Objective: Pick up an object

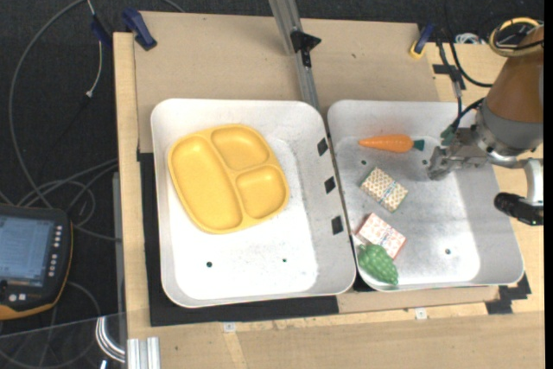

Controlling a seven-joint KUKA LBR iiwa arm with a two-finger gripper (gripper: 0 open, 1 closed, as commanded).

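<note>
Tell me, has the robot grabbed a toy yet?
Not yet. The gripper is already down in the right bin, just right of the carrot, but nothing sits between its fingers. The carrot, two patterned blocks and green toy all lie loose. Grabbing and lifting are left.

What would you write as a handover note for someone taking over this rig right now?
Gripper: low over the right bin, just right of the carrot's green end; nothing visibly held, finger state unclear.
Right bin contents: toy carrot near the top, patterned block mid-bin, red-and-white block below it, green leafy toy at the lower left corner.
Left bin: yellow divided plate.
Done: nothing picked up yet.
Left: grasp and lift one object; the carrot is nearest.
</note>
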